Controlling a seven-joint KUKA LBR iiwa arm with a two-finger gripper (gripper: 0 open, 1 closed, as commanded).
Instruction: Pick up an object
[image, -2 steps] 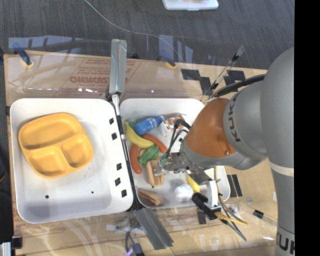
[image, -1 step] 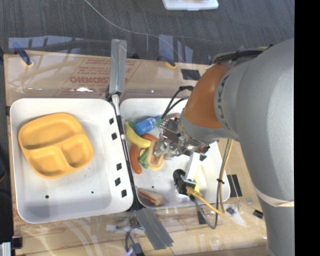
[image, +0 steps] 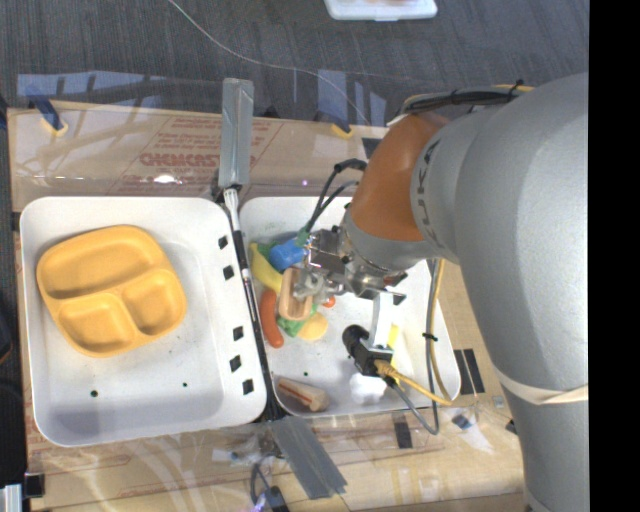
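my grey arm with the orange band (image: 400, 185) reaches in from the right and hangs over the right-hand shallow white bin (image: 440, 385), wrist bent down toward the heap of small toy food at that bin's left side. my two-finger gripper (image: 312, 283) sits low over the heap, right on top of a tan wooden-looking piece (image: 289, 294) with a green lump (image: 293, 325) under it. i cannot tell how the gripper is set, because the metal of the wrist and the clutter blur together there, so i claim no hold on anything.

around that spot lie a blue block (image: 286, 251) on the far side, a yellow banana-like piece (image: 262, 268) to the left, a red sausage shape (image: 271, 321) along the near left, and a brown bread-like roll (image: 303, 396) by the near wall. the pieces crowd together, which i judge makes a clean grasp harder: a neighbour could get nudged or caught.

the left-hand white bin (image: 60, 415) holds a yellow divided plastic tray (image: 110, 288), well apart from my work.
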